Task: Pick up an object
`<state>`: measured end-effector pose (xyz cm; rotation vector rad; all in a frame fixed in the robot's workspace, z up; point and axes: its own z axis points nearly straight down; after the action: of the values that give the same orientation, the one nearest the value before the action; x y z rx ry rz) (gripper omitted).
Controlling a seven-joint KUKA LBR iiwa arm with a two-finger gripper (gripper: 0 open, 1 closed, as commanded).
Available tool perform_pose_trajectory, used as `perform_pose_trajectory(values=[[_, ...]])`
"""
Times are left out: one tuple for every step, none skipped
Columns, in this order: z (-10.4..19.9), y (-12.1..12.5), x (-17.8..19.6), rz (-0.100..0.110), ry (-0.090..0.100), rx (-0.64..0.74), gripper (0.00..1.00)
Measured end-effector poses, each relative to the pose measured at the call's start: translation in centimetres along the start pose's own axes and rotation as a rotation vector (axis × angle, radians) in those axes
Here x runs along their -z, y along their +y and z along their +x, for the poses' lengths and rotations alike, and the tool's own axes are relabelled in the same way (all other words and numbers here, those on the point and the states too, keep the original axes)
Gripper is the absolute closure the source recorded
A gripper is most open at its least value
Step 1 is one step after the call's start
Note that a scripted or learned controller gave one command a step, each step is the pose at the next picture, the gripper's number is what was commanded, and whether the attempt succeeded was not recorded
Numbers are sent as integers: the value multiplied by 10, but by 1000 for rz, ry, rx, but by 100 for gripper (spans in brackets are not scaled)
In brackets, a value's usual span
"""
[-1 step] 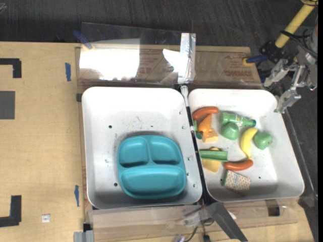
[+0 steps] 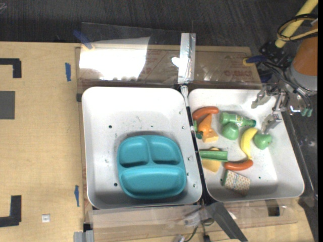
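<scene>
Hand: my gripper [image 2: 268,111] looks open, I think, holding nothing.
Under it: toy food [image 2: 237,135] in the right bin [image 2: 287,185].
Left bin [image 2: 101,115]: a blue tray [image 2: 150,166].

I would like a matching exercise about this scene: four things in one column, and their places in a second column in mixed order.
Things:
1. teal tray
2. banana
3. end effector
4. orange carrot

Places:
A. upper left of the right bin
B. in the left bin
C. above the right bin's upper right part
D. middle of the right bin, beside green toys

Pairs: 1-B, 2-D, 3-C, 4-A
</scene>
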<state>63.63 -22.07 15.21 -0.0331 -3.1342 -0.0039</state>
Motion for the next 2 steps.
perform_pose_trajectory(values=[[46,4,-64,4,-18,-64,0],[98,89,-63,2,-20,0,0]])
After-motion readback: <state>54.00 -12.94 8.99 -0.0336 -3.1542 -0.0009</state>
